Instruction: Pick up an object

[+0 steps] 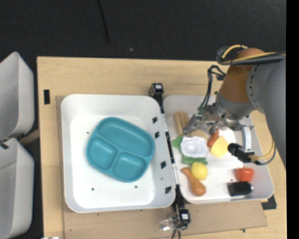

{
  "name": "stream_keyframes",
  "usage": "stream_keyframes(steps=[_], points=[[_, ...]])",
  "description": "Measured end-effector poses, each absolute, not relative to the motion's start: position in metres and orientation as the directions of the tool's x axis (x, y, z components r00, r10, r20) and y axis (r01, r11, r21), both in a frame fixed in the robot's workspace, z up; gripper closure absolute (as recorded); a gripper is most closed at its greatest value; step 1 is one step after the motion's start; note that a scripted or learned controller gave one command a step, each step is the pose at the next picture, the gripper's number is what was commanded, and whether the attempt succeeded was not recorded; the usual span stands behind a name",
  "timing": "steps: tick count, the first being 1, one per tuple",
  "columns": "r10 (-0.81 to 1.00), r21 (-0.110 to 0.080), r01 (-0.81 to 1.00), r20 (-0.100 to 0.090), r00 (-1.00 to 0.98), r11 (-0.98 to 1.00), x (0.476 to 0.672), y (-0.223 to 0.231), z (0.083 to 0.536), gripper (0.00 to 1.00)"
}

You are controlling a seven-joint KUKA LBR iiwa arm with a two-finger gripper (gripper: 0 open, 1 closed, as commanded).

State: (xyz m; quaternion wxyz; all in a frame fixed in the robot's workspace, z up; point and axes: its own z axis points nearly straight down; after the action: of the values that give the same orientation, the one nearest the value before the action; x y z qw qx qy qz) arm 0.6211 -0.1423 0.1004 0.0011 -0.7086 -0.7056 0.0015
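**Arm low over the crowded right bin**

The gripper (pixel 209 128) sat low in the right bin (pixel 261 190), under the orange-banded wrist; whether it was open or closed, or had hold of anything, could not be told, since the arm hid it. Just below it lay a yellow object (pixel 219 147) with a red piece touching its upper edge, and beside that a white cup-like item (pixel 193 146) on green leaves. A tan wooden block (pixel 181 123) lay to the tool's left. Farther down were a lemon (pixel 200 171), an orange carrot-shaped toy (pixel 195 182), a red item (pixel 244 174) and a black block (pixel 238 188). The left bin (pixel 74 193) held a teal divided plate (pixel 120 149).
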Motion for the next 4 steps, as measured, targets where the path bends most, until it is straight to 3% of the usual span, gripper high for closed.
stream_keyframes(steps=[1, 3, 4], points=[[1.0, 0.004, 1.0, 0.0, 0.008, -0.008, 0.623, -0.144, 0.114, 1.0], [1.0, 0.006, 1.0, -0.002, -0.002, 0.002, 0.628, -0.135, 0.226, 1.0], [1.0, 0.001, 1.0, 0.0, -0.005, 0.005, 0.629, -0.137, 0.241, 1.0]])
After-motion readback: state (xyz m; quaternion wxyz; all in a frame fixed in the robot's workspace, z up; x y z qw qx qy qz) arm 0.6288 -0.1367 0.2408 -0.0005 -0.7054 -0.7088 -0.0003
